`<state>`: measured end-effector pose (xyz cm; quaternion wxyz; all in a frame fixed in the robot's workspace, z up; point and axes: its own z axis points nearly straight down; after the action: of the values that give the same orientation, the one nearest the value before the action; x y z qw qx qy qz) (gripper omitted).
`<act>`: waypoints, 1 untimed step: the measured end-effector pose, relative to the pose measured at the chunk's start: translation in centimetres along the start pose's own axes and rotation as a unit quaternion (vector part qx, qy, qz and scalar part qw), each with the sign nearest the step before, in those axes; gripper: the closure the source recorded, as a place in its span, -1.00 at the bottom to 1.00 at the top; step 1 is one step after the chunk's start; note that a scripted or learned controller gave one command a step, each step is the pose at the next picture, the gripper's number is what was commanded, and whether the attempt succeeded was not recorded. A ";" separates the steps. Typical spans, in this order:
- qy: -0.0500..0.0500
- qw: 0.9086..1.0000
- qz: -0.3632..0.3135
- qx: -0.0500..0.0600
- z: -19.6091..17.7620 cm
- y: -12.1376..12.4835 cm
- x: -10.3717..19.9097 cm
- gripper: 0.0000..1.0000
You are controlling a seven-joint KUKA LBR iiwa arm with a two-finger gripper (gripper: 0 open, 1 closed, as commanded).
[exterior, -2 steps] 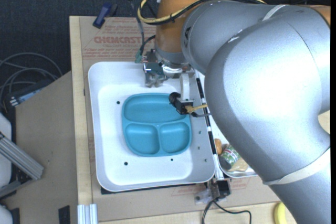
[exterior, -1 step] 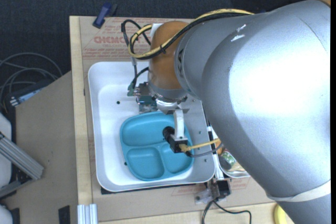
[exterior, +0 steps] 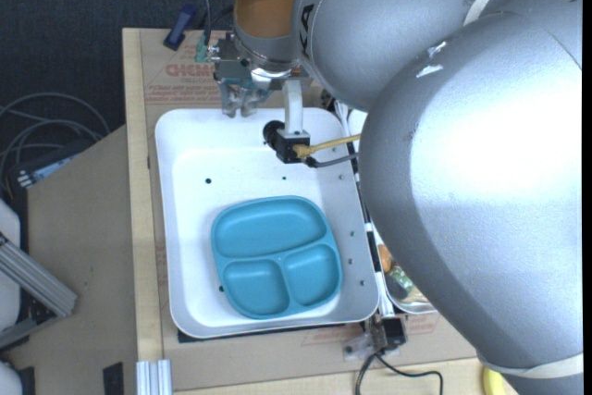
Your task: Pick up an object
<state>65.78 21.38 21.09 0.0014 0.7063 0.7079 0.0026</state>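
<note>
A light blue divided plate (exterior: 275,254) with three compartments lies in the near half of the left white bin (exterior: 172,199). My gripper (exterior: 240,106) hangs over the bin's far rim, well behind the plate and apart from it. Its two fingers point down, close together, with nothing between them. The grey arm with its orange band reaches in from the upper right and covers most of the right side.
The bulky arm hides nearly all of the right bin (exterior: 407,301); a sliver with a small mixed-colour object (exterior: 399,277) shows at its near left corner. Bare white floor lies between the plate and the far rim.
</note>
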 end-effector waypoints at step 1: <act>-0.001 1.000 0.001 0.005 6.4 -3.4 0.0 1.00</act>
<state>62.43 21.41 14.65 -0.0011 0.7071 0.7071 -0.0014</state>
